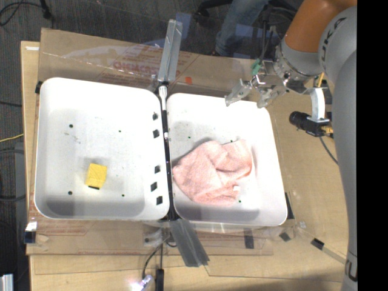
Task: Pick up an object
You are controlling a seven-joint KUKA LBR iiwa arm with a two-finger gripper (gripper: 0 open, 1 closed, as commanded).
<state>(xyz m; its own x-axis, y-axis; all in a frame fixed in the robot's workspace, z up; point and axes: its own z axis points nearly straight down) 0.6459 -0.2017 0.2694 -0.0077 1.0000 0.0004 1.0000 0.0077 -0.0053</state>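
While the pink cloth (pixel 213 172) lies crumpled in your right bin (pixel 267 132), a yellow sponge (pixel 96 176) sits in the left bin (pixel 54 108); your end effector (pixel 250 96) hovers released, holding nothing, above the right bin's far rim.

Two white bins sit side by side on the table (pixel 303 180), the left bin (pixel 54 102) touching the right bin (pixel 267 126) along a grey divider bar (pixel 168 53) with black clips.
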